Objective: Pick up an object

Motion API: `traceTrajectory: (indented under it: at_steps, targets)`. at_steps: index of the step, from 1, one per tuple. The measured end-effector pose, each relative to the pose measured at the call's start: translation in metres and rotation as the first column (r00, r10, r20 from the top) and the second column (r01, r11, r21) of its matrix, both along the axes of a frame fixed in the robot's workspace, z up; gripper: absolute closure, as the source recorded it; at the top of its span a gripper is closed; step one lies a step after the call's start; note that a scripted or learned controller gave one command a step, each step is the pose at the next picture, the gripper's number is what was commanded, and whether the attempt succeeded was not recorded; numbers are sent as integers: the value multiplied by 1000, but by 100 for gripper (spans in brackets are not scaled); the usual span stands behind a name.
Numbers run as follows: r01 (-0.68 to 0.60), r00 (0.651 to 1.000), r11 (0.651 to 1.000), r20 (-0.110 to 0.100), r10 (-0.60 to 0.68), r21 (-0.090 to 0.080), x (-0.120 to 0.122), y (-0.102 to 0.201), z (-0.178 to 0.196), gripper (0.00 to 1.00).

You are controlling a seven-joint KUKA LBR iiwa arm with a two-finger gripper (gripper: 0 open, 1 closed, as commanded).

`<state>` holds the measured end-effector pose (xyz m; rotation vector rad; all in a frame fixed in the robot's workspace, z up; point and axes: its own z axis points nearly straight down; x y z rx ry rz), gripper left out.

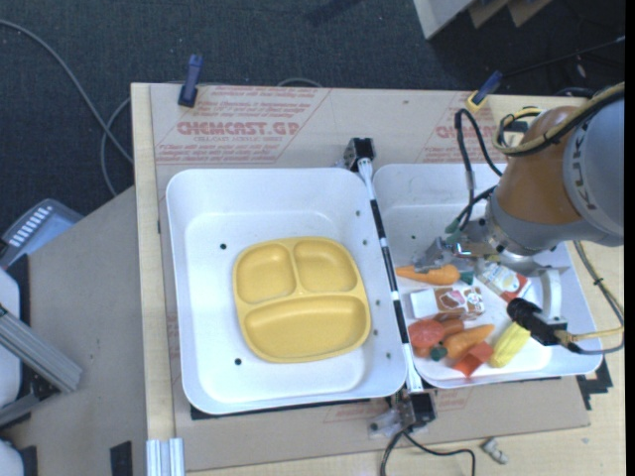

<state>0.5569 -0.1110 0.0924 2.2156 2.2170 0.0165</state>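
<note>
My gripper point(440, 256) hangs low in the right bin point(417, 191), at its left middle, just above an orange carrot-shaped toy point(429, 275). I cannot make out any object in its grasp. Below it lies a pile of toy food: a white and brown piece point(458, 300), a red tomato point(427, 333), an orange piece point(466, 341), a small red piece point(467, 365) and a yellow corn cob point(509, 345). The grey arm with its orange band point(541, 181) covers the bin's right half.
The left bin point(198, 216) holds a yellow divided plate point(301, 297). A black rail point(382, 256) separates the two bins. Cables point(466, 137) loop over the back of the right bin. The bench edge runs close under both bins.
</note>
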Motion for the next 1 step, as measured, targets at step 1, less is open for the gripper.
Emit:
traceTrajectory:
  at_steps: [1]
  targets:
    - [0,1000,1000,6,0,-1,2,1,11,100]
